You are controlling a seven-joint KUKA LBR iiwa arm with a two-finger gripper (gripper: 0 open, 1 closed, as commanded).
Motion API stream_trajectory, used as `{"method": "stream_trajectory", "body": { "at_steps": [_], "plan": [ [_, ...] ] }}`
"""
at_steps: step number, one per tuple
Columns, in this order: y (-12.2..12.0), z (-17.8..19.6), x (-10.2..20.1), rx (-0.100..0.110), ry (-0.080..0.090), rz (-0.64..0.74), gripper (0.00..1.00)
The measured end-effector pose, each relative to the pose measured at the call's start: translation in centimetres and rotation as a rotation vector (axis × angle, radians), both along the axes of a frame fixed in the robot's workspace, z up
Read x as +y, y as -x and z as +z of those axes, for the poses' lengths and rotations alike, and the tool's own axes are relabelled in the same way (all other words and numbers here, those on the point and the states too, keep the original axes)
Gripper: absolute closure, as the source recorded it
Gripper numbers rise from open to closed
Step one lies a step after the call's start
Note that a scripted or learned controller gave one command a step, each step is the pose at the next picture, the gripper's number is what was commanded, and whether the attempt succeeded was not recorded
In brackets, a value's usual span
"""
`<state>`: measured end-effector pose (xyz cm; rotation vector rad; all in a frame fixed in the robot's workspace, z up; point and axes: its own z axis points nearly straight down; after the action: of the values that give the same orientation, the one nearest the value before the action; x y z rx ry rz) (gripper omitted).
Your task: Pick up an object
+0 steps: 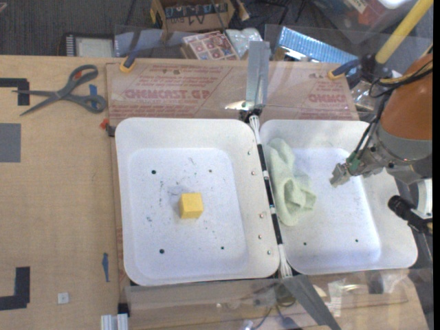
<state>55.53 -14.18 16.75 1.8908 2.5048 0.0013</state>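
Observation:
A small yellow block [192, 205] lies near the middle of the left white bin [137, 253]. A crumpled pale green cloth [287, 182] rests along the left side of the right white bin [385, 253]. My gripper [342, 172] hangs over the right bin, to the right of the cloth and apart from it, with the grey arm and its orange band [410, 112] behind it at the right edge. Nothing shows between the gripper and the bin floor.
Scissors [67, 92] with grey handles lie on the wooden bench at the upper left. A metal divider [258, 74] stands behind the seam between the bins. Boxes and clutter line the back edge.

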Motion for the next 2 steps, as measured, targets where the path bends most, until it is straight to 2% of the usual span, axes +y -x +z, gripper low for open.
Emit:
{"method": "stream_trajectory", "body": {
  "at_steps": [1,2],
  "plan": [
    [0.7,-7.9,0.8,0.0,-0.003,-0.256,1.0],
    [-3.0,0.9,2.8,0.002,-0.001,-0.248,1.0]
  ]
}}
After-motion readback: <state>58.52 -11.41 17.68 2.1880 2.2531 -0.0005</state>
